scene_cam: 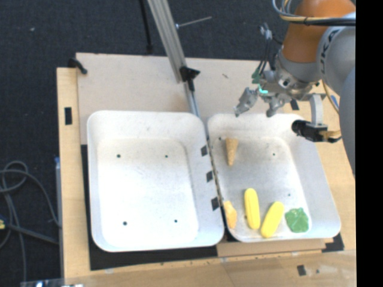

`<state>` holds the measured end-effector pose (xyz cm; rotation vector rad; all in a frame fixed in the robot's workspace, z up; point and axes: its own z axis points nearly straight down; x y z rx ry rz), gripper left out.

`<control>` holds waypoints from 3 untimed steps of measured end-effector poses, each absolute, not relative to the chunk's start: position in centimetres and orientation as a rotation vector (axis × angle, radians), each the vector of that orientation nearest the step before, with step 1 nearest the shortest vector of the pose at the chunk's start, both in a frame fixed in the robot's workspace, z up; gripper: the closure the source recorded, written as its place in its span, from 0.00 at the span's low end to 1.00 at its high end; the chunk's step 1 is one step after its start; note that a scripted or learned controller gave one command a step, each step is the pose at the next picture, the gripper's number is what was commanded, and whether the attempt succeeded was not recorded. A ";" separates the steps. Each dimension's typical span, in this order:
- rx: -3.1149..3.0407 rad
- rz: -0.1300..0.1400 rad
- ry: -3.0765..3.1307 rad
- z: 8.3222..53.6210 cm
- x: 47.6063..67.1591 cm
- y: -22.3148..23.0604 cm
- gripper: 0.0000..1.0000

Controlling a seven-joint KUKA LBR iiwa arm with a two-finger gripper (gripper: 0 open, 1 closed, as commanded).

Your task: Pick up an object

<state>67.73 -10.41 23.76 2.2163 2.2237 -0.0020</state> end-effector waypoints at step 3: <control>2.224 -0.007 2.219 15.2 67.1 -11.2 0.00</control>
